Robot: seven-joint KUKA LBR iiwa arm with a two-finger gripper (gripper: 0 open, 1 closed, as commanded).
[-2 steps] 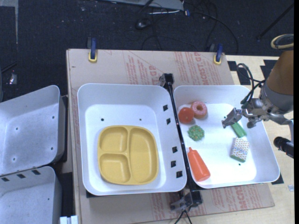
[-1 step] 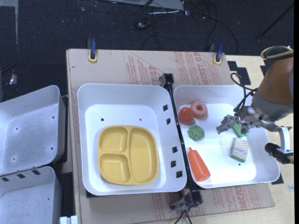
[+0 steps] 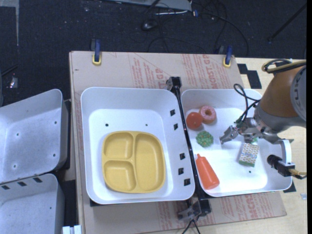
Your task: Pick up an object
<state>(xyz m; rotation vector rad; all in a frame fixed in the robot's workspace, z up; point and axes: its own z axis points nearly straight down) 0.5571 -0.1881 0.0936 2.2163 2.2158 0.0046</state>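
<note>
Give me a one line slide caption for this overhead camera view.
Gripper hovering in the right white bin near a green knobbly ball; a yellow divided plastic tray sits in the left white bin.

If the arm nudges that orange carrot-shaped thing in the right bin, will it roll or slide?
The orange carrot tapers, so it would probably roll in a curve rather than straight. It looks like smooth plastic, so likely light and a bit slippery. It lies close to the bin wall, which may stop it.

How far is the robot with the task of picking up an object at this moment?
Nothing looks picked yet. The gripper hangs low in the right bin, nothing visible between its fingers. The green piece, red ball, pink ring, orange carrot and patterned block all lie there. Grasping and lifting remain.
</note>
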